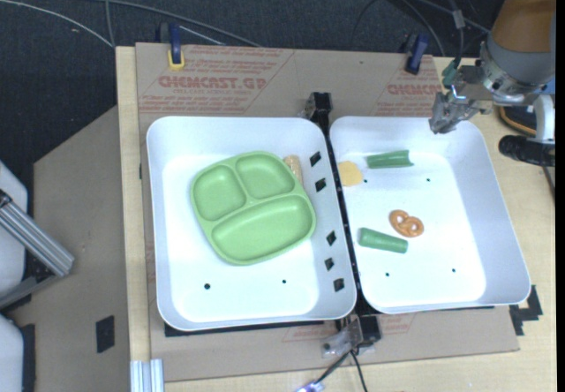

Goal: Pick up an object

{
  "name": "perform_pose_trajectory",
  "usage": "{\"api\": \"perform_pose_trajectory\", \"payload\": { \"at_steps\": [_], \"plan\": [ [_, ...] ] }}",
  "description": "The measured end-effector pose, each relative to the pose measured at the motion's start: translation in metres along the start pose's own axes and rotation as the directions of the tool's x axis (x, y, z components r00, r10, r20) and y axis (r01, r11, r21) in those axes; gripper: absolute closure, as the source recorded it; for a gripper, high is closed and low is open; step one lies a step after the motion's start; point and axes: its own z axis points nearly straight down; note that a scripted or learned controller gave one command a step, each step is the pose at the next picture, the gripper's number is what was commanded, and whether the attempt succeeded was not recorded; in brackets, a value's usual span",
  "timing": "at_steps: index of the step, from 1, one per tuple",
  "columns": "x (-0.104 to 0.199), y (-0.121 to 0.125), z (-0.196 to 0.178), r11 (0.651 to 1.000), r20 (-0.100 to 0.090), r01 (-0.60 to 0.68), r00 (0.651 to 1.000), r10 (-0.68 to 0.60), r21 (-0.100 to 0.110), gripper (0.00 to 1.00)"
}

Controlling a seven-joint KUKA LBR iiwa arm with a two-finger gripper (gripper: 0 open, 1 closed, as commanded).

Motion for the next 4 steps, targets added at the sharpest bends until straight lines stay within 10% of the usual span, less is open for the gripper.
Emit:
{"api": "perform_pose_trajectory", "payload": {
  "at_steps": [1,4],
  "plan": [
    [0.000,0.001,-0.037,1.000,0.000,0.000,1.000,0.000,0.001,1.00],
    [0.133,-0.078,-0.023,1.000,-0.002,0.001,1.000,-0.001,0.008,1.00]
  ]
}}
